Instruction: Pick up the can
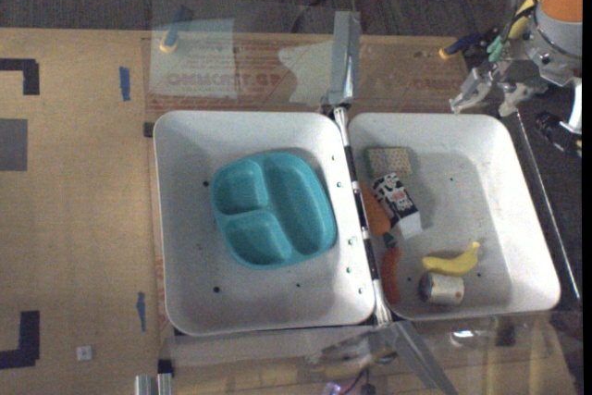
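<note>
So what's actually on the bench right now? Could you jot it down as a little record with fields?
left bin: holds a teal divided plate
right bin: holds the can, a banana, a small black-and-white carton, a tan sponge-like block, orange and red items along its left wall
can: lying near the front edge, just below the banana
gripper: above the right bin's far rim, away from the can
task status: can not yet picked up
</note>
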`<state>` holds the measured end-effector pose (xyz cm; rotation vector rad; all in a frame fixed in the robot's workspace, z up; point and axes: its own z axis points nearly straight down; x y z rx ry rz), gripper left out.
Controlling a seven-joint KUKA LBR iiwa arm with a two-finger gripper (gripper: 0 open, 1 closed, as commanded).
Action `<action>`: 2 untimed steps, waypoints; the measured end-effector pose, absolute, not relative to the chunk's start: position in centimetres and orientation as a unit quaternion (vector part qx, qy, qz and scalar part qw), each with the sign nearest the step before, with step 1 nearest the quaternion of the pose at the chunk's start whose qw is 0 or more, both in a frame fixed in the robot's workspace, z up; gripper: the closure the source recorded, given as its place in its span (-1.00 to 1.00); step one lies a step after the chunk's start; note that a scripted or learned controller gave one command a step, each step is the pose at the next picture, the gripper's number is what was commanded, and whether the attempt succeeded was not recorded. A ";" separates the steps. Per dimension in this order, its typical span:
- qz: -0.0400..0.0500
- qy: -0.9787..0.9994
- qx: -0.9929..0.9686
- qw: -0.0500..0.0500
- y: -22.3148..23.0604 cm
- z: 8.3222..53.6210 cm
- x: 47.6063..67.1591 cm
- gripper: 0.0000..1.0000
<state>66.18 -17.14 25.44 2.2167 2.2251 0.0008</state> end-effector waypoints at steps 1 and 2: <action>0.000 0.713 0.701 0.000 -14.6 13.3 66.7 -1.00; 0.005 0.698 0.716 0.010 -11.7 9.9 67.3 -1.00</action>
